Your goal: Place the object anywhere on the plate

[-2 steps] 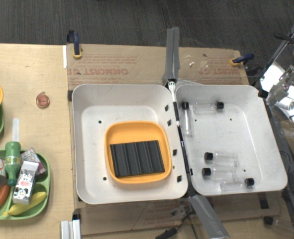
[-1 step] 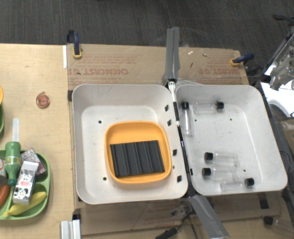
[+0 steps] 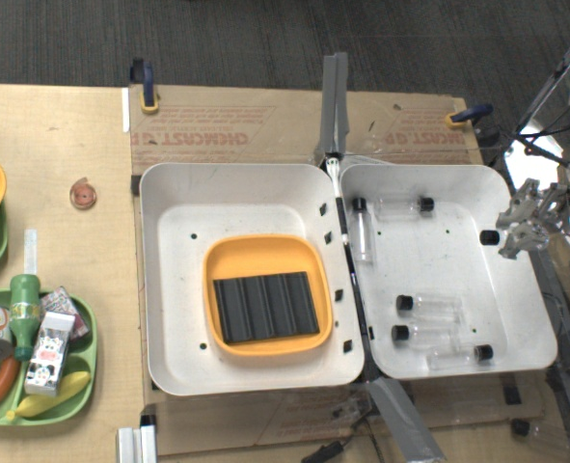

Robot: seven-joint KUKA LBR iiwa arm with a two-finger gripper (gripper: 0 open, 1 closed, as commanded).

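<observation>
Orange plate (image 3: 265, 251) in the left bin (image 3: 169, 258) holds a dark ribbed object (image 3: 267, 307). By the right bin's (image 3: 439, 258) right edge hangs the gripper (image 3: 516, 234); whether it grips anything, I cannot tell.

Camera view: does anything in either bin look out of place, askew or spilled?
Nothing spilled or damaged. The dark ridged block lies flat on the orange plate in the left bin. In the right bin, clear black-capped tubes lie scattered at mixed angles, loose rather than arranged.

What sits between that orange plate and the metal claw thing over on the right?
In the camera view, between the orange plate and the end effector lie the bins' adjoining rims and clear black-capped tubes on the right bin's floor.
</observation>
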